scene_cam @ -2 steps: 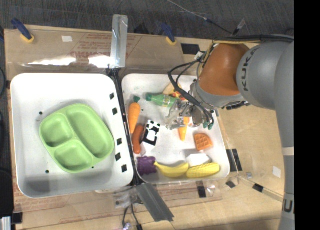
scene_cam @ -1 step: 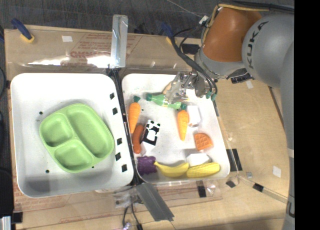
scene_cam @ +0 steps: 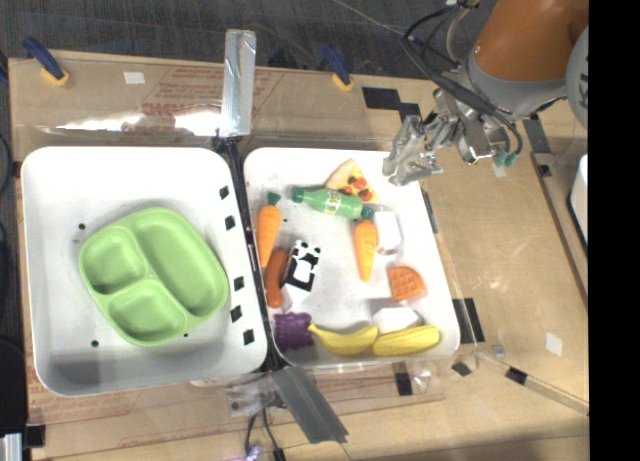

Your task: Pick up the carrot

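Note:
Two carrots lie in the right bin (scene_cam: 440,279). One carrot (scene_cam: 366,247) sits right of centre with its tip pointing toward the front; the other carrot (scene_cam: 268,228) runs along the bin's left wall. My gripper (scene_cam: 411,161) hangs above the bin's back right corner, up and to the right of the nearer carrot and well apart from it. Its fingers are spread open with nothing between them.
Around the carrots are a green bottle (scene_cam: 328,202), a pizza slice (scene_cam: 350,179), a sausage (scene_cam: 274,279), a black-and-white toy (scene_cam: 302,266), a waffle (scene_cam: 406,282), a banana (scene_cam: 343,337), corn (scene_cam: 405,340) and a purple piece (scene_cam: 293,329). The left bin holds a green divided plate (scene_cam: 152,274).

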